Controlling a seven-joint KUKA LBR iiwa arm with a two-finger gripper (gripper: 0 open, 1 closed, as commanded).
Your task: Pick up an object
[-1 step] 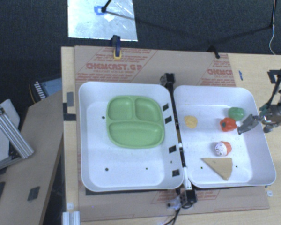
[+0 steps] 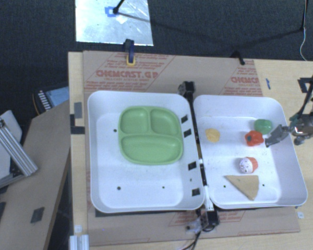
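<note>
The floor (image 2: 31, 30) is dark carpet. A shiny metal sheet (image 2: 113, 13) lies on it at the far side, catching the light. The bench top (image 2: 75, 87) is pale wood under brown printed cardboard (image 2: 146, 69). An aluminium frame rail (image 2: 10, 142) slants at left.

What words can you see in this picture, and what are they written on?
"CHEMCAST GP" in red on the brown sheet under the bins, behind the left bin.
The same red print repeats on that sheet behind the right bin, at a slant and partly covered; too blurred to read surely.
The red print at the sheet's front edge is also too small to read.
</note>
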